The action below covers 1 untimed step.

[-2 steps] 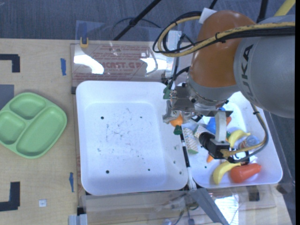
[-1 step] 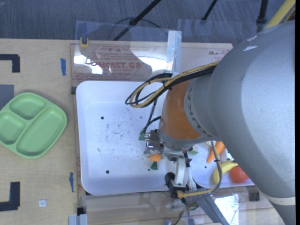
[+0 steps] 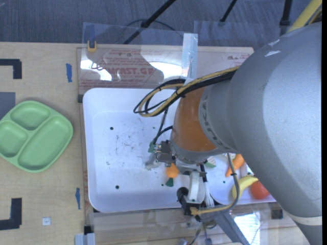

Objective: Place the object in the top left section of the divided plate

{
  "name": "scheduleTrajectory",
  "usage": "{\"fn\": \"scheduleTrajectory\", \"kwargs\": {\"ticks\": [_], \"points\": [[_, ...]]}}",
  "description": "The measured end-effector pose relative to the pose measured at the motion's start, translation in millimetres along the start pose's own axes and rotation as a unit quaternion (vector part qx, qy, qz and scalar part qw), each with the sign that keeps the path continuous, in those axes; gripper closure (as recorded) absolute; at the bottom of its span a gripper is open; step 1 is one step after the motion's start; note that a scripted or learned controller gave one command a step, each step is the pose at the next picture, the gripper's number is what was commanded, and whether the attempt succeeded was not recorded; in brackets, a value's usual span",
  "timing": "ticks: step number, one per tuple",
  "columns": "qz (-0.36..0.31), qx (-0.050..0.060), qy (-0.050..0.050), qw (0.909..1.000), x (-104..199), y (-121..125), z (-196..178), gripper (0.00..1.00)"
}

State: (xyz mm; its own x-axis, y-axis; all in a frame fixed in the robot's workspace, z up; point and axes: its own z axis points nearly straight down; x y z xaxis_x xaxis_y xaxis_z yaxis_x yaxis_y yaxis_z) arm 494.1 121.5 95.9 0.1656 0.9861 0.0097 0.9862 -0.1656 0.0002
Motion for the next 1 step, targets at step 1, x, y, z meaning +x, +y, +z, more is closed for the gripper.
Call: {"fn": "scheduleTrajectory", "kwargs": {"ticks": [1], "points": [[-0.042, 0.001, -0.005, 0.9991, 51.6, 48.0, -47.5, 0.0]]}}
